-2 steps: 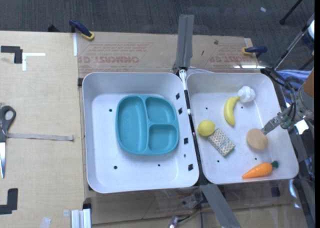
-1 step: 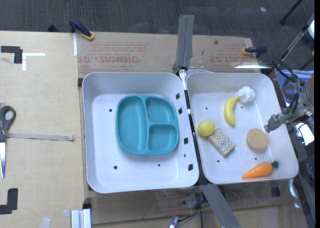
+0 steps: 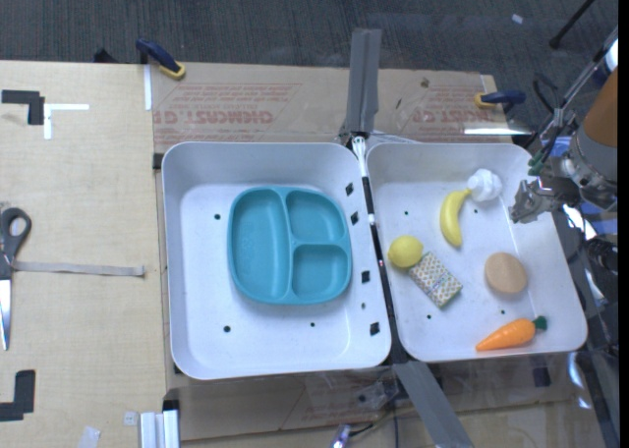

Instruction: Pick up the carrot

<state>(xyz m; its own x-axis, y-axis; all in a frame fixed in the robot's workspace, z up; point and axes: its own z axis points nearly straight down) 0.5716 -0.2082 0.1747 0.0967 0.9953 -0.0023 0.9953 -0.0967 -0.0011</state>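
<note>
Bright, even overhead light; sharp, soft shadows.

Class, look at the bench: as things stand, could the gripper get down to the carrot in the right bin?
Probably yes. The carrot lies alone near the front wall of the right bin, nothing on top, and the gripper hovers over the same bin.

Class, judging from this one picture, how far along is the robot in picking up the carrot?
Nothing looks done yet: the carrot lies on the floor of the right bin, near its front edge. The gripper hangs over that bin's far right side, away from the carrot. Reaching it, gripping and lifting all remain.
</note>
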